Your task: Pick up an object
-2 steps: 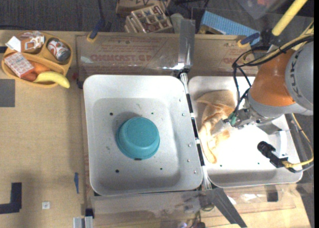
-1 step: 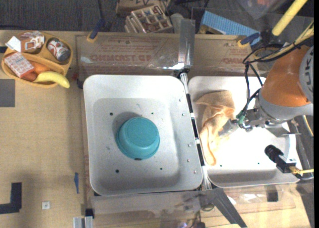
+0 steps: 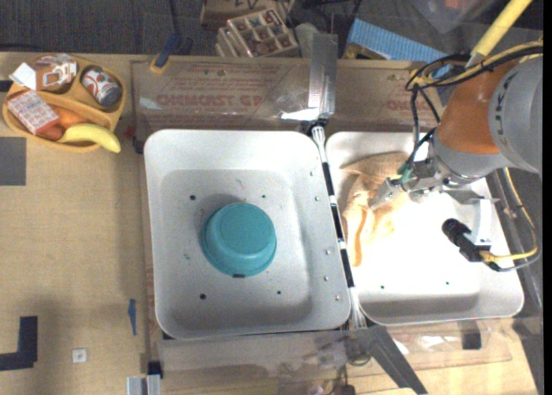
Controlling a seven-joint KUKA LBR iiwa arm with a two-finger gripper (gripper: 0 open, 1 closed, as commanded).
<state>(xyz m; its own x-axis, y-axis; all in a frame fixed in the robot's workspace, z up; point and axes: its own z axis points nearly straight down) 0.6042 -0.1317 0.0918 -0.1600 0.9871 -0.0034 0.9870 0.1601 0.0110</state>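
Two shallow white bins are being viewed from above at a slant. A teal bowl (image 3: pixel 240 238) is lying upside down approx. in the middle of the left bin (image 3: pixel 172 169), well apart from the walls. In the right bin (image 3: pixel 466 298) a pale yellow-tan cloth (image 3: pixel 366 203) is lying crumpled in the upper left part, close to the divider btw. the bins; a strip of it is hanging down along that side.

The arm (image 3: pixel 496 117), grey w/ an orange band, is being reached in from the right over the right bin. The gripper (image 3: pixel 398 188) is being held at the cloth's right edge, touching or just above it. Whether the fingers are apart or together cannot be told: they are blurred and merging w/ the cloth, and no fabric is seen clearly between them. A black cylindrical part (image 3: pixel 461 238) w/ a yellow cable is hanging below the wrist, over the bin floor.

Writing: a cardboard strip (image 3: pixel 216 96) behind the bins is bearing faded reddish print, too washed out to be read w/ certainty. White lettering is showing on the arm's grey casing at the right edge, cut off, not legible.

On the bench at upper left an orange tray (image 3: pixel 21 122) is holding a banana (image 3: pixel 90 134), a small red-patterned box (image 3: pixel 33 110) and other packets; their labels are too small to be read. Behind the bench, wooden crates (image 3: pixel 259 31) and a blue item (image 3: pixel 384 40) are lying on the floor.
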